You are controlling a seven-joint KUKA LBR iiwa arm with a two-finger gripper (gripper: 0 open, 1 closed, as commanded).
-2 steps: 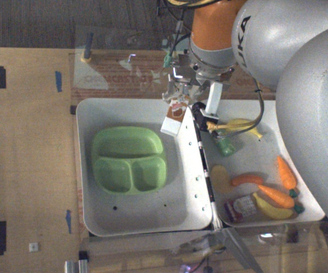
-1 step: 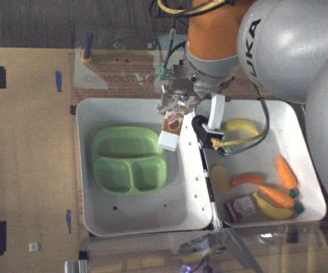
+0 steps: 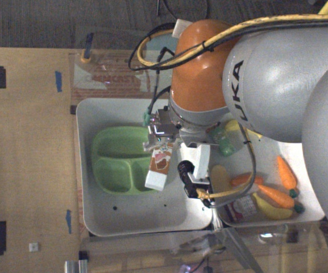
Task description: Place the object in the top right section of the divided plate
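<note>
A green divided plate [image 3: 118,159] lies in the left white bin [image 3: 95,209]. Over the plate's right edge hangs a small white and brown carton [image 3: 160,165], tilted, with its top end between the fingers of my gripper [image 3: 161,142]. The gripper is shut on the carton. The grey arm with its orange band [image 3: 200,67] reaches in from the right and hides the plate's upper right part.
The right bin [image 3: 308,152] holds toy food: carrots [image 3: 286,174], a yellow banana [image 3: 273,209], a green item [image 3: 225,142] and a tan piece [image 3: 220,178]. Cables loop above the bins. Blue tape marks sit on the wooden bench at left.
</note>
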